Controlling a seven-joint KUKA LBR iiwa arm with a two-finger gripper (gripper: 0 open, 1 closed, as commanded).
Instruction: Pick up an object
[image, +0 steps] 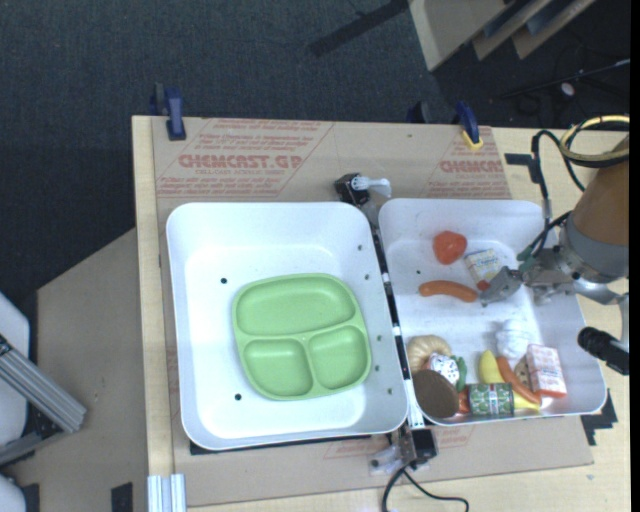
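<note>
Dark, perhaps carpeted floor (70, 90) around wooden bench (150, 290)

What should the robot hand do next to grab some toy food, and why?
Probably go straight down a little. The gripper hangs in the right bin, just beside the orange sausage and below the tomato. No food shows between its fingers, and the sausage lies alone, easiest to reach.

Smooth matt green plastic tray (298, 335) sits in a glossy white plastic bin (200, 330) on brown cardboard (240, 160).
</note>
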